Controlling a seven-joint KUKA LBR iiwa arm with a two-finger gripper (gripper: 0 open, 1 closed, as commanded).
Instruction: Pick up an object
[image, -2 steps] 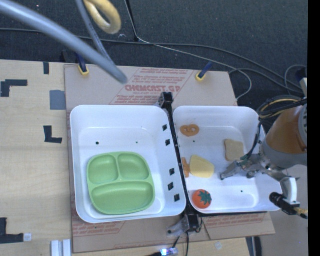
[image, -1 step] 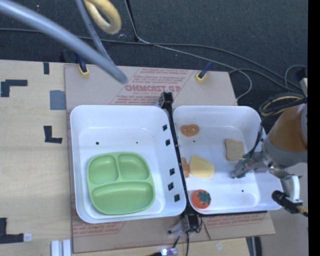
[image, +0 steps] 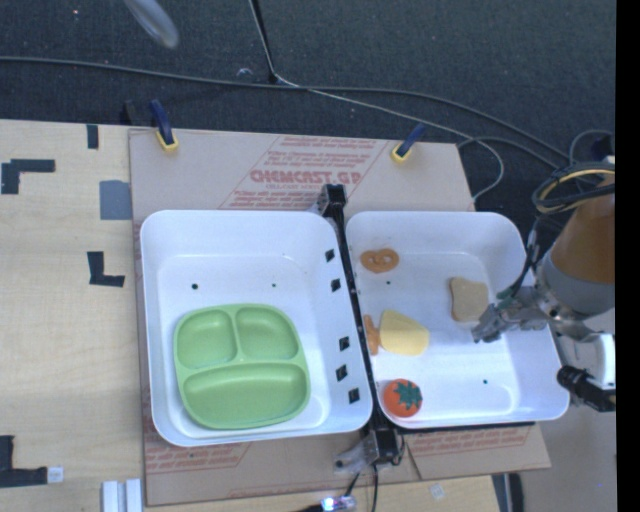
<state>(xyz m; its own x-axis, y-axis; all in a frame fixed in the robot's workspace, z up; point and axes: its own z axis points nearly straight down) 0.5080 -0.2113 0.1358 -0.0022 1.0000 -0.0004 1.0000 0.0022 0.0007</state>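
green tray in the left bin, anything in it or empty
Empty. The green tray lies flat in the left bin, and all three of its compartments show bare green, with no food piece in any.

Arm (image: 585, 255) — one, grey with an orange band above the wrist, entering from the right edge of the camera view and leaning leftward and down. Wrist: grey, below the orange band, with cables looped above it. Gripper (image: 488, 330) — dark, two-fingered, at the arm's left end, pointing left and slightly downward. Nothing is visible between its tips; the finger spacing is too small and dark to judge.
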